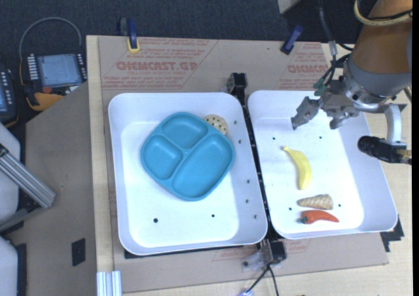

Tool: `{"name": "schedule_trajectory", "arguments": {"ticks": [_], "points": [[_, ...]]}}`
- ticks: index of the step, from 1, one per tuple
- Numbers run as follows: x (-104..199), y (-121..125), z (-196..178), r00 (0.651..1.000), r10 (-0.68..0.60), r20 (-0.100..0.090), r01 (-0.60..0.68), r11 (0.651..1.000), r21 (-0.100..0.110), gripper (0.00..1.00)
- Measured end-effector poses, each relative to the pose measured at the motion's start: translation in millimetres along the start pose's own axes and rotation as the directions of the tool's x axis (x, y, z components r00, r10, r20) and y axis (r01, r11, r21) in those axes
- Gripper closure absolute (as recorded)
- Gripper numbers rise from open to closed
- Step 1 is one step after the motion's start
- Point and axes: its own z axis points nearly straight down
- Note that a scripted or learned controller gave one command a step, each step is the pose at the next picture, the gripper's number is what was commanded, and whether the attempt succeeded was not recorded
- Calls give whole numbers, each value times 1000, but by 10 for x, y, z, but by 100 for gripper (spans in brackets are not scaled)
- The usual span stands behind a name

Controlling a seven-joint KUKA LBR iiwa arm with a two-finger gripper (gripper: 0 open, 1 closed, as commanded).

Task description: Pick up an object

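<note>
A yellow banana (299, 167) lies in the middle of the right bin (366, 222). Below it rest a beige root-like piece (315, 202) and a red chili pepper (320, 217). My gripper (321, 115) hangs over the upper part of the right bin, above and slightly right of the banana, with its two fingers spread apart and nothing between them. In the left bin (131, 209) sits a blue divided plate (188, 155), and a cookie (217, 122) peeks out from behind its upper right edge.
The bins stand side by side on a brown board (196, 59), with a black clamp (236, 82) between their top edges. A small screen device (57, 69) with a looped cable lies off the board at the left.
</note>
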Motion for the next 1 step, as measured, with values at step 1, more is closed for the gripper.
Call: {"name": "schedule_trajectory", "arguments": {"ticks": [1], "points": [[1, 21, -52, 1000, -2, 1, 2, 1000, -10, 0]]}}
